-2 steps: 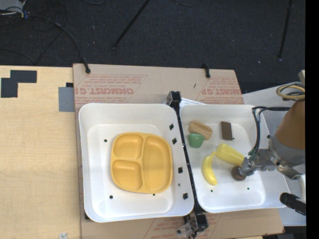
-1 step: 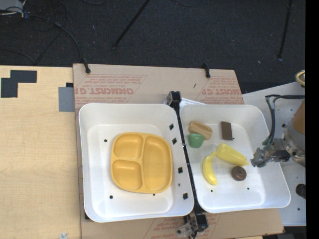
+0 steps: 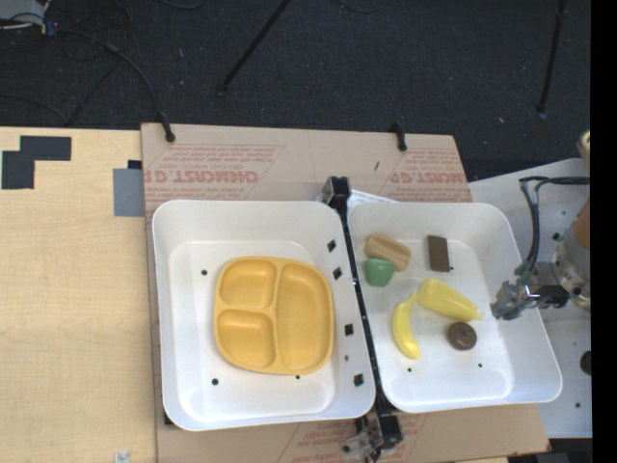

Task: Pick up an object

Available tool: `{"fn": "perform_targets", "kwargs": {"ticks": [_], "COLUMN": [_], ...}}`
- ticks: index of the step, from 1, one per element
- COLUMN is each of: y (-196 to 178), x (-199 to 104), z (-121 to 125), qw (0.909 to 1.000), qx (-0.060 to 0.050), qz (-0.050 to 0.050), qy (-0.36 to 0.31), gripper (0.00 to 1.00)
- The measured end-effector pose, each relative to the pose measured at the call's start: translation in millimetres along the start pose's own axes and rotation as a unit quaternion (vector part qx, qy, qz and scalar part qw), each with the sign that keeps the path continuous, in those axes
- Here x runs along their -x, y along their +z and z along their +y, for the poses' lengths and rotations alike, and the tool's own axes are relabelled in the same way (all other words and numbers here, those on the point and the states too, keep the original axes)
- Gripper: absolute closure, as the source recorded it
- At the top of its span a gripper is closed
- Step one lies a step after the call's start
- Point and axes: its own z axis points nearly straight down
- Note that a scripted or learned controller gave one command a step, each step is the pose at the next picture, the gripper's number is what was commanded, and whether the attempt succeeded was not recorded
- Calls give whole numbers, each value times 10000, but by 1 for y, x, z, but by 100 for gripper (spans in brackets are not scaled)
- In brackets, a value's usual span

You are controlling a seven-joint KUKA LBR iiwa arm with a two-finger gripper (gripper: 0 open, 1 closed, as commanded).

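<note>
We are looking down on two white bins side by side. The left bin [image 3: 183, 258] is holding a yellow divided plate [image 3: 275, 313], lying flat near its middle. The right bin [image 3: 482, 384] is where all the loose things are sitting, so we are taking the banana [image 3: 405, 330] as landmark. The banana is lying lengthwise in the lower middle of that bin. Just up and left of it a green ball [image 3: 379, 272] is resting, touching a tan bread roll [image 3: 387, 250] right above it. Just right of the banana's top end a yellow pepper [image 3: 446, 300] is lying at a slant, very close to the banana. A round brown piece [image 3: 462, 336] is sitting right of the banana, just below the pepper. A dark brown block [image 3: 438, 253] is lying up and right, near the bin's back wall. The gripper [image 3: 509, 302] is hanging over the bin's right rim, well right of the banana and near the pepper's tip; we are seeing nothing between it and any item, and we cannot tell whether it is open or closed.
</note>
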Motion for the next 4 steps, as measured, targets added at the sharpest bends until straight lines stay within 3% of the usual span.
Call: {"fn": "perform_targets", "kwargs": {"ticks": [4], "y": [-2], "x": [-207], "z": [26], "qw": [10000], "qx": [-21], "qz": [9], "qy": [-20], "gripper": [100]}}
